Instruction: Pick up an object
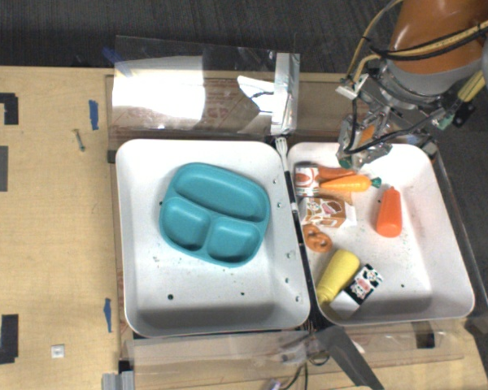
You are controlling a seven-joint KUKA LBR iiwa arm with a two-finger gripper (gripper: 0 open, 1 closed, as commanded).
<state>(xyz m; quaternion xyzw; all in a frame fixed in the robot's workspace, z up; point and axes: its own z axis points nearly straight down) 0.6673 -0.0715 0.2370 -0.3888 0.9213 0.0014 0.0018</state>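
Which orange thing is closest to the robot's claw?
The carrot with the green tip, lying just below the gripper. The plain orange piece sits farther down the right bin.

The grey arm [439, 23] reaches in from the upper right; its claw [364, 146] points down, wrist cabled.

Tan wooden bench [41, 242] against dark carpeted floor [187, 6].
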